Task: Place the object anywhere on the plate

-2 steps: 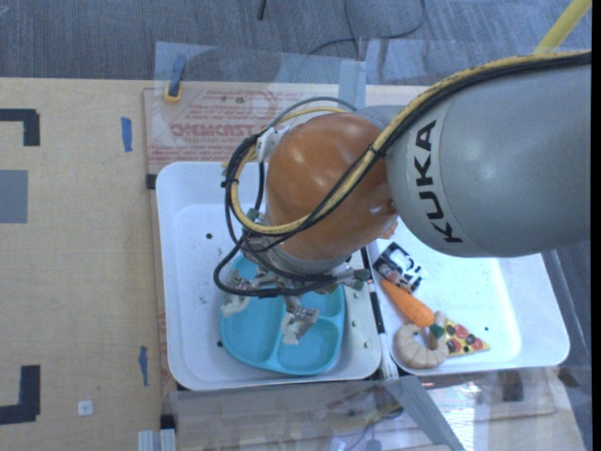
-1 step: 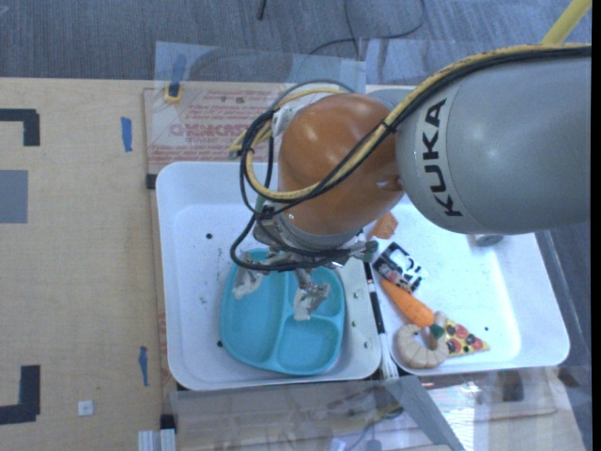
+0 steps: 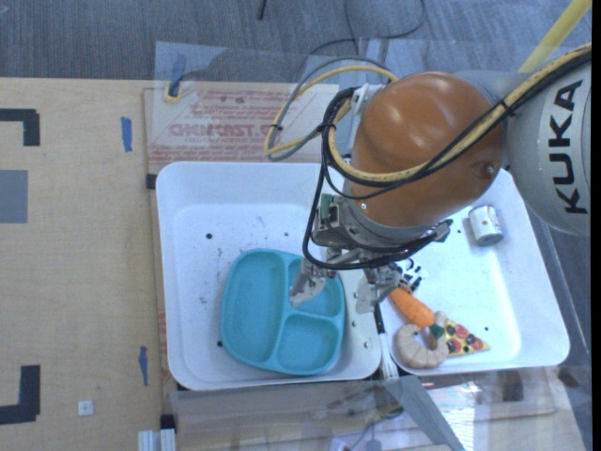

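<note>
Hovering over the sectioned turquoise plastic plate (image 3: 280,320) in the left white bin (image 3: 188,205).
Fingers (image 3: 304,287) of the gripper (image 3: 338,289) spread, grasping nothing; orange toy carrot (image 3: 411,305), pizza slice (image 3: 462,336), round pastry (image 3: 418,348), silver can (image 3: 485,224) lying in right bin (image 3: 526,289).

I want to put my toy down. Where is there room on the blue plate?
The teal divided plastic plate has bare room in its large left compartment and its lower right one. The upper right compartment is crowded, under the end effector.
</note>
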`<move>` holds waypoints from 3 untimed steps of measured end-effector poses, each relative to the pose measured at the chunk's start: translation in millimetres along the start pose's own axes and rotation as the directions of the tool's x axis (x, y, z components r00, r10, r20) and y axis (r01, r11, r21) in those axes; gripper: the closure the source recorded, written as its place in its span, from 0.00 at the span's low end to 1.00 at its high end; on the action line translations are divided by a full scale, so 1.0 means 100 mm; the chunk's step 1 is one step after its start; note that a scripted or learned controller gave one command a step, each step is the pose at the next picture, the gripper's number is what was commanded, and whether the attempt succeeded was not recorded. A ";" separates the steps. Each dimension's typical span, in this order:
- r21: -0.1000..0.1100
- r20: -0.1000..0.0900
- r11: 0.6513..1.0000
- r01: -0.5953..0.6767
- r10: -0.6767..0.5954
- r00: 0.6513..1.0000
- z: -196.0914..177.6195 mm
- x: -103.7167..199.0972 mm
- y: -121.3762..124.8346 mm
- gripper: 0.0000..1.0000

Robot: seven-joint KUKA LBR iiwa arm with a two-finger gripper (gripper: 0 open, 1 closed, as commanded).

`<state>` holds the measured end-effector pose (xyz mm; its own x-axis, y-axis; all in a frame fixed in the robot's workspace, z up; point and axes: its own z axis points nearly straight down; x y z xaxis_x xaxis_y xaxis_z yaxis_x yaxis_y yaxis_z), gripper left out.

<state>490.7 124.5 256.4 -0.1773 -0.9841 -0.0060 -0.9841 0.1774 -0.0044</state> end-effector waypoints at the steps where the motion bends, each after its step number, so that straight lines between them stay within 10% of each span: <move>1: 0.004 0.006 1.000 -0.004 0.004 1.000 -0.11 -0.02 -0.01 1.00; 2: -0.002 -0.002 0.988 -0.155 0.155 0.988 0.74 0.01 -0.60 1.00; 3: -0.002 -0.003 0.996 -0.088 0.088 0.996 0.71 0.54 0.02 1.00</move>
<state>479.8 71.7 184.9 -0.2634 -0.9647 -0.0033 -0.9647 0.2634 -0.0014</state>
